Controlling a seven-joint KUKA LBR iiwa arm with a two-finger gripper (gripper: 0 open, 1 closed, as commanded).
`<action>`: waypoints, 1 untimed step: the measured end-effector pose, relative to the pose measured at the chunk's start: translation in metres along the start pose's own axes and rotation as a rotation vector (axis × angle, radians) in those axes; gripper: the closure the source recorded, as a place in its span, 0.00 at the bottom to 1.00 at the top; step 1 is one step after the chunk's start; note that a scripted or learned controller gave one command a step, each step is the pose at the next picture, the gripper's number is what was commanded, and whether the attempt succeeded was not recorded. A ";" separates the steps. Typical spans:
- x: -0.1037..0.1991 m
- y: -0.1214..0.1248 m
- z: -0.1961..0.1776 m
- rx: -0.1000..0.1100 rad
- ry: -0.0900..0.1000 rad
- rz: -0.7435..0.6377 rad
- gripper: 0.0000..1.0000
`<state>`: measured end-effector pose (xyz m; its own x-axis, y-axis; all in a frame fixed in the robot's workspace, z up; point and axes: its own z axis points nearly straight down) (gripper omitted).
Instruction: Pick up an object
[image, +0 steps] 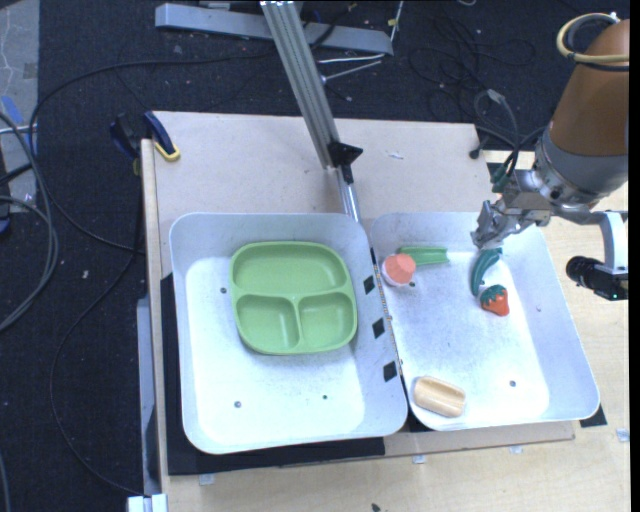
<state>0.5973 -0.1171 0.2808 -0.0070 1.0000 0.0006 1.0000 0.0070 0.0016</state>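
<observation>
In the right bin (560, 385) lie a toy carrot with an orange head and green stalk (404, 265), a red strawberry-like toy with a teal curved stem (491, 287), and a tan bread roll (439, 396) near the front edge. My gripper (487, 235) hangs over the bin's back right part, just above the teal stem. Nothing shows between its fingers.
The left bin (200, 400) holds a green divided plate (294, 297). A slanted metal pole (310, 90) rises behind the seam between the bins. Cables lie on the dark floor at the left and back.
</observation>
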 end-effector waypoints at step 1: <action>0.060 0.007 0.017 0.003 0.001 0.000 1.00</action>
<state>0.6041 -0.0566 0.2634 -0.0074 1.0000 0.0014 1.0000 0.0074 -0.0014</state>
